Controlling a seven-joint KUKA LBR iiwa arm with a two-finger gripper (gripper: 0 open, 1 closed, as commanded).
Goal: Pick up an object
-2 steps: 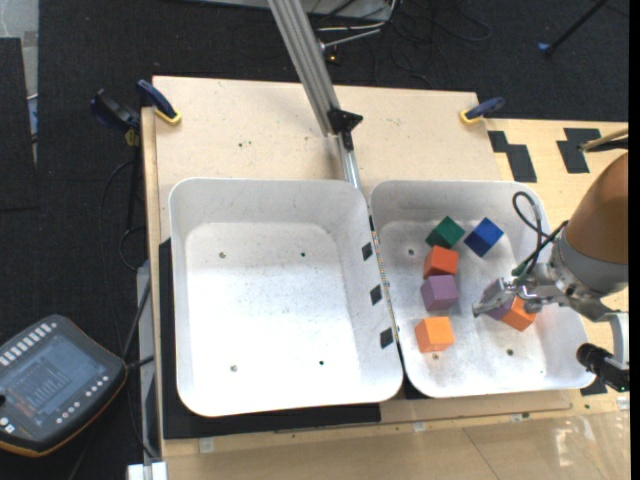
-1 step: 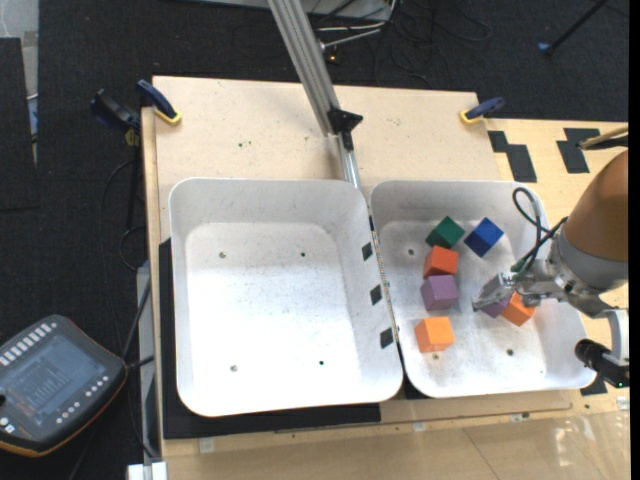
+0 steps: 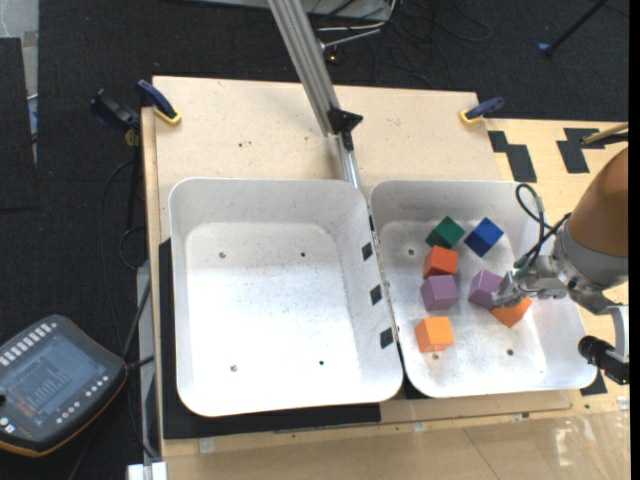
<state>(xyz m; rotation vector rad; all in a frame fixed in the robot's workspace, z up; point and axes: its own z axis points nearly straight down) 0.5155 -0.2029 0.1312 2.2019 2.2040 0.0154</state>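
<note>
Your gripper sits low in the right-hand shallow white plastic bin, among the blocks.

Camera view: you cannot tell how the gripper is set, or whether it holds anything. A small orange cube lies just under it and a purple cube touches its left side; 5 more blocks sit further left. Crowding is your risk: closing here could catch 2 cubes or knock the orange one toward the near wall. The bins rest on a pale speckled board clamped at its far corners, over black flooring, with a teach pendant well to the left.
</note>
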